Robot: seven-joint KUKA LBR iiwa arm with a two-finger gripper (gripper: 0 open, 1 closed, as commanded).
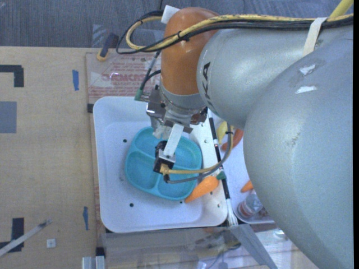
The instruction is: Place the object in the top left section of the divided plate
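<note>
The grey arm (280,122) fills the right of the camera view, its orange band (182,49) above the wrist, with yellow and black cables looped over it. It reaches down over the left bin.

The pale wooden surface (45,167) carries black corner marks (14,74), a grey square (7,116) and short strips of blue tape (75,80).

The left white bin (112,206) holds a teal divided plate (140,170). The right white bin (234,167) is mostly hidden under the arm. It shows a yellow thing (222,130), an orange piece (236,136) just beside it, another orange piece (247,186) lower down, and a clear round container (249,209) near the bin's lower edge.

A brown cardboard sheet (120,78) lies above the left bin. It bears reddish printed lines, too blurred to read.

The plate sits in the middle of the left bin, with raised ridges splitting it into sections. The tool (164,132) hangs over the plate's upper part, and the wrist covers it, so I cannot tell whether it is spread, pressed together or pinching anything.

An orange carrot-shaped object (202,188) lies at the plate's lower right rim, touching it and pointing toward the right bin. It is not in the plate's top left section.

A thin grey stick (25,234) lies on the surface at lower left.
</note>
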